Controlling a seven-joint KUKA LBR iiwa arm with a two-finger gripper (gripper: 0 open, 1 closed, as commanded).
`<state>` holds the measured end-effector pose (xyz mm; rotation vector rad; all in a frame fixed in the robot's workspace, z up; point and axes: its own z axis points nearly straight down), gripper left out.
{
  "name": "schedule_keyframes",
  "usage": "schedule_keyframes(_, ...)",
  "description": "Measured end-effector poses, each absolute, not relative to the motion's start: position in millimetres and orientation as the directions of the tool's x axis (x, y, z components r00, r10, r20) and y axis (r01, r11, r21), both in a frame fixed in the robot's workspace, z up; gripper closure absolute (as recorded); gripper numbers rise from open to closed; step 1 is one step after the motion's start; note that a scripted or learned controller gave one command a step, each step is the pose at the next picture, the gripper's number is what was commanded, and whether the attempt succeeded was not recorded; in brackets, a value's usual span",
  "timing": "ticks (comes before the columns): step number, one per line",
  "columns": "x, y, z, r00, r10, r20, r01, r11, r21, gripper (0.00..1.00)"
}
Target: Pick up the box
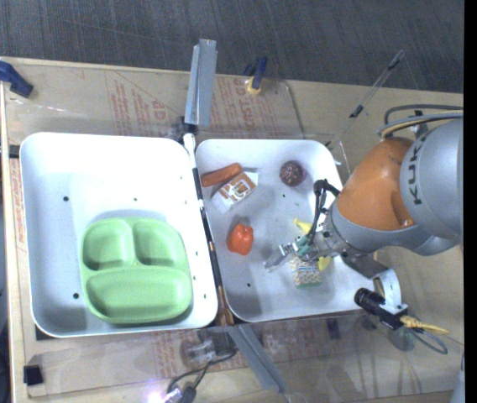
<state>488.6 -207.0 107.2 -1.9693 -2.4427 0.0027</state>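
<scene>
1. Gripper (293, 254) hangs low in the right bin (264, 305), near its front right corner; whether it is open, or has hold of anything, cannot be made out.
2. Box (234, 191) lies in the same bin near the back left, just beside a brown sausage-like piece (220, 175).
3. From the tool, the box lies up and to the left, with the red item (240, 238) between them.
4. A patterned object (307, 274) sits right under the wrist.

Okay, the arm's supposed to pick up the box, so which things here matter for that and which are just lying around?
For the job:
box in the right bin
gripper

Just lying about:
sausage
dark ball
red pepper
patterned block
green tray in the left bin
</scene>
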Motion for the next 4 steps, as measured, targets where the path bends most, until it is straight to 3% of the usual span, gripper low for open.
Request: schedule_keyframes(4,488.6,-207.0,107.2,-0.212,0.977,0.002,0.977,0.212,-0.004,0.00)
